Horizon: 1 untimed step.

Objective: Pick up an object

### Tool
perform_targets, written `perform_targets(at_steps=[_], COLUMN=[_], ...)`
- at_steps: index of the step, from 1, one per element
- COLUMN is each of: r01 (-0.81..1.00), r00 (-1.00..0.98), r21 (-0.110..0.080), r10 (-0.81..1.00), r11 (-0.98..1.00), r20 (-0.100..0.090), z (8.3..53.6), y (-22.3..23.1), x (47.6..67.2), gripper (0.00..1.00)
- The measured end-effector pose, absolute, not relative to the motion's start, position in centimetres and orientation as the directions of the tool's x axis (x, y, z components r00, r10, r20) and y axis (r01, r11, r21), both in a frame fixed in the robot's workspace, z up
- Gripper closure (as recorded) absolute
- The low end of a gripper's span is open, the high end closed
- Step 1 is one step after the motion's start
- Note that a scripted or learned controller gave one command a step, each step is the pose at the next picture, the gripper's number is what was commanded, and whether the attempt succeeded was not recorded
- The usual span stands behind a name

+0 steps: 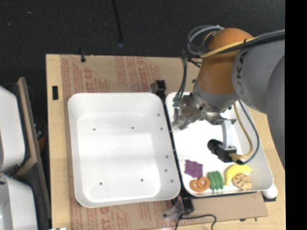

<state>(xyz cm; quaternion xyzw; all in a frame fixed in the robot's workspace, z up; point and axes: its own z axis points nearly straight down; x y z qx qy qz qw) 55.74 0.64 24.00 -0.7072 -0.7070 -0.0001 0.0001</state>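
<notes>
Over the right bin's (254, 150) far-left corner hangs the hand (180, 121), low beside the wall it shares with the left bin (120, 147), and whether it is spread or pressed together I cannot tell; nothing shows in its grip. Down along the right bin's near edge sit the toys, well apart from it: purple piece (194, 167), orange pretzel (199, 184), green piece (216, 180), yellow banana (237, 170), cookie (242, 180); all look light, stiff, smooth plastic, apt to skid; I'd pinch the green piece across its narrow sides.
</notes>
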Motion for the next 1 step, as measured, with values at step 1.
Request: perform_targets(at_steps=[1], r01=[1.0], r00=[-0.003], r21=[0.0], r10=[1.0], r11=[0.003], r20=[0.001], z=[23.94], y=[5.36], x=[58.34], gripper=[1.0])
